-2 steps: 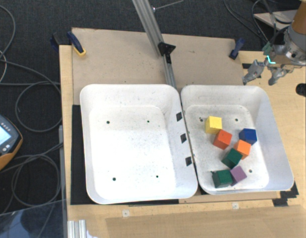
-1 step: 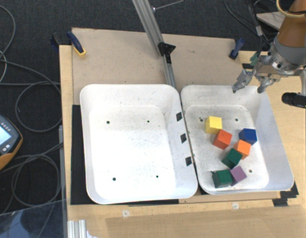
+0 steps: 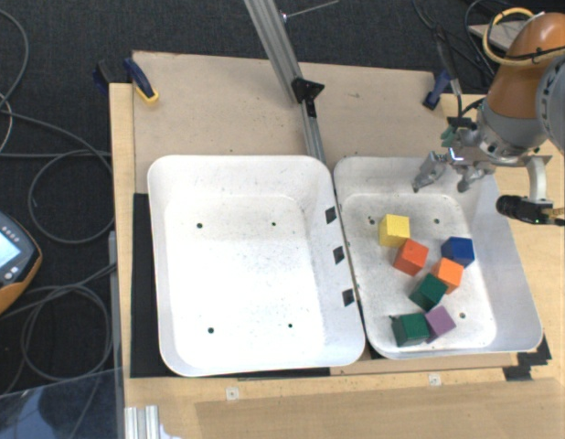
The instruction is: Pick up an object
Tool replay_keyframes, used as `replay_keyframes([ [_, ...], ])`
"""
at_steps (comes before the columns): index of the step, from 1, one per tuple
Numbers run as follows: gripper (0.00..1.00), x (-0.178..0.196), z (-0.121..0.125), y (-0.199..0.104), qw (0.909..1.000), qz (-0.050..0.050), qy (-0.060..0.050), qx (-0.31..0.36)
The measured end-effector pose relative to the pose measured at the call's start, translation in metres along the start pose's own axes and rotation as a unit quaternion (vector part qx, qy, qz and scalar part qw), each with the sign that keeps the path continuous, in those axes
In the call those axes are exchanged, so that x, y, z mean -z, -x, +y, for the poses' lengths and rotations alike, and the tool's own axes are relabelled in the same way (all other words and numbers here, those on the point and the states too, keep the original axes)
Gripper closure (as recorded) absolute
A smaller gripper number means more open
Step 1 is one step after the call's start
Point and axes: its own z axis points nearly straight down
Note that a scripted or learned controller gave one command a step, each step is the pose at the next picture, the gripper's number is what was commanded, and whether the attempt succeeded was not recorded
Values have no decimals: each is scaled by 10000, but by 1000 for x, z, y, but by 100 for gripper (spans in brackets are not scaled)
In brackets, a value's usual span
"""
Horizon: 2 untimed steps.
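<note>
Right now the gripper (image 3: 444,172) hangs at the upper right, its fingers apparently apart and holding nothing, poised over the right bin (image 3: 516,282) because the blocks (image 3: 410,256) cluster just below it.

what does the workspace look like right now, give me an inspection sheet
surface: wooden bench bearing a left bin and a right bin side by side
job's things: yellow block, orange block, blue block, small orange block, two green blocks and purple block, all in the right bin
clutter: blue clamps on the bench's back corners
grippers: gripper above the right bin's far edge, fingers spread, holding nothing
cables: black cables on the floor, left
surroundings: dark carpet, metal pole
</note>
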Motion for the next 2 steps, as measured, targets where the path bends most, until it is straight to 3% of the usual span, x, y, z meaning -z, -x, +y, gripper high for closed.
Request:
replay_keyframes([
  [1, 0, -36, 0, -1, 10000, -5, 15, 3],
  [2, 100, -21, 2, -1, 10000, -16, 48, 7],
])
